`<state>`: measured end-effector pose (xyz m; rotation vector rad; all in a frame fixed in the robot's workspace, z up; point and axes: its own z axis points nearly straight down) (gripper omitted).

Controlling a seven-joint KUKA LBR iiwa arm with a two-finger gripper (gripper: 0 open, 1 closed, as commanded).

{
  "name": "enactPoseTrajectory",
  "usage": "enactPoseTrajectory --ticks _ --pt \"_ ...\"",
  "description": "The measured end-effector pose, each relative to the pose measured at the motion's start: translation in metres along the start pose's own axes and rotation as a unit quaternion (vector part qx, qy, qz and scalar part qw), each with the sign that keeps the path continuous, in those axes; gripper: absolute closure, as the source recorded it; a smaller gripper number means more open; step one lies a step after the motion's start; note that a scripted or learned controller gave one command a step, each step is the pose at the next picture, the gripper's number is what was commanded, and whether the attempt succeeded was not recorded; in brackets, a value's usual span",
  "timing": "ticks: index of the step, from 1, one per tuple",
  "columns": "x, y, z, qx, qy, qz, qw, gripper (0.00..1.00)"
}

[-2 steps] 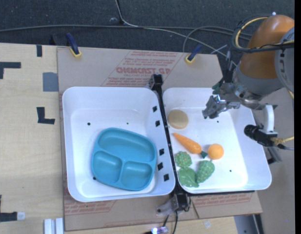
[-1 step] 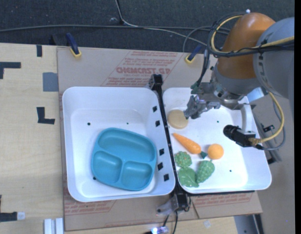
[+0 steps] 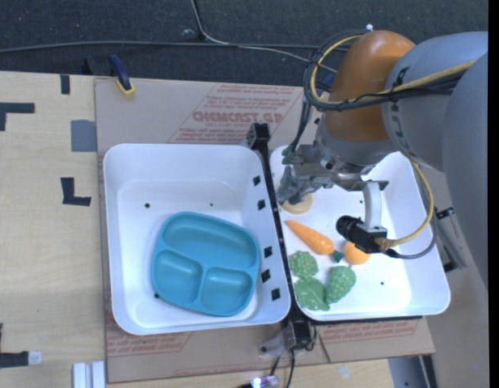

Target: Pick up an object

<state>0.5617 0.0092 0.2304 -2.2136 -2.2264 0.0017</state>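
Observation:
The right bin [image 3: 419, 293] holds an orange carrot [image 3: 310, 236], several green leafy vegetable toys [image 3: 320, 280], a small orange piece [image 3: 357, 254] and a tan round piece [image 3: 297, 206]. My gripper [image 3: 295, 191] hangs low over the bin's upper left corner, right above the tan piece, which its fingers partly hide. I see nothing held between the fingers. The carrot lies just below and right of the gripper.
A blue divided plate [image 3: 205, 263] lies in the left bin [image 3: 136, 168]. A black divider [image 3: 268, 208] runs between the bins. The arm's grey body and orange band [image 3: 366, 71] cover the right bin's upper part. Cables loop around the wrist.

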Motion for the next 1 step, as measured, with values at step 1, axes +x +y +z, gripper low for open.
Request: enactPoseTrajectory --ticks 1 --pt "0.0441 -0.0105 -0.0023 0.000 0.000 0.000 1.0000 1.00"
